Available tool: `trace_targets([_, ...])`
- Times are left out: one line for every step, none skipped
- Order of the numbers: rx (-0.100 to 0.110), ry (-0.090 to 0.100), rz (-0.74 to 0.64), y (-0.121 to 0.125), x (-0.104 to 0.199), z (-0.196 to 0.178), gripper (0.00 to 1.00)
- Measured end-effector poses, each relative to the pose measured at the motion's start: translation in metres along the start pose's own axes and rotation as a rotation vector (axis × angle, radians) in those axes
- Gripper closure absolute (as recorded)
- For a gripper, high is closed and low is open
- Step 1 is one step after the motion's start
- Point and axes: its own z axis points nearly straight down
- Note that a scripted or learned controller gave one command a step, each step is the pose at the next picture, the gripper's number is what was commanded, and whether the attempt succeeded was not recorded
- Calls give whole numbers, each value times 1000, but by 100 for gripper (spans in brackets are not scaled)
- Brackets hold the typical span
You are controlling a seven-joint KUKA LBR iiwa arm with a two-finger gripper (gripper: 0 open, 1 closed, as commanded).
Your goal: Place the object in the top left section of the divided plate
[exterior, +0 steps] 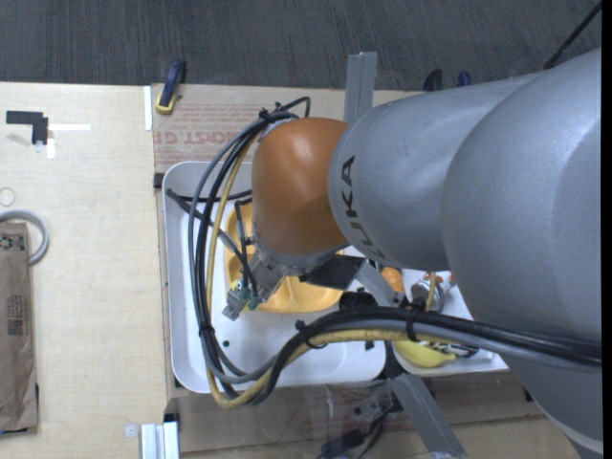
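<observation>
The object, likely the yellow banana-shaped piece lying beside the yellow divided plate, looked light, smooth and slippery, best taken across its middle. Whether my gripper had closed on anything, I could not tell

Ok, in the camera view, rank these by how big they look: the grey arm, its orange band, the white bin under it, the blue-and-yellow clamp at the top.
1. Grey arm, though nearness to the camera inflates it.
2. White bin, much of it hidden by the arm.
3. Orange band; it may rival the bin's visible part.
4. Blue-and-yellow clamp, clearly smallest.
</observation>
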Motion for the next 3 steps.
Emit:
trace_targets([-2, -2, 324, 3, -74, -100, 100])
trace_targets([0, 0, 836, -18, -25, 38, 100])
trace_targets([-9, 9, 292, -15, -56, 53, 100])
